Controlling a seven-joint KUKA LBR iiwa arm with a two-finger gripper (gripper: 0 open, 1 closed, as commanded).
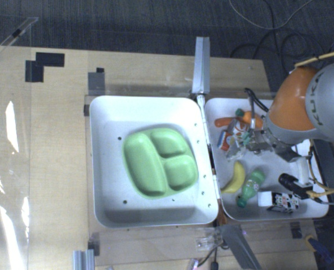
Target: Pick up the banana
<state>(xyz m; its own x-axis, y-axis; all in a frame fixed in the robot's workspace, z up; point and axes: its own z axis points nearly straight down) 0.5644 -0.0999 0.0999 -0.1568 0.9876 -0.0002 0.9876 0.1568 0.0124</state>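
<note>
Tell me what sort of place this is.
Likely a robotics lab bench for pick tests: a robot arm reaches over two white bins, one holding a green tray, the other a banana and clutter; cables trail on the floor.

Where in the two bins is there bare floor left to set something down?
Left bin: bare floor all around the green tray, widest toward its left wall. Right bin: crowded; banana, green bottle, the tool among small items; only its top-left corner is bare.

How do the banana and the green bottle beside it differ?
The banana is yellow and curved; the green bottle is straight with a darker cap end. The banana lies nearer the divider, the bottle on its right. Both lie flat in the right bin, below the gripper.
</note>
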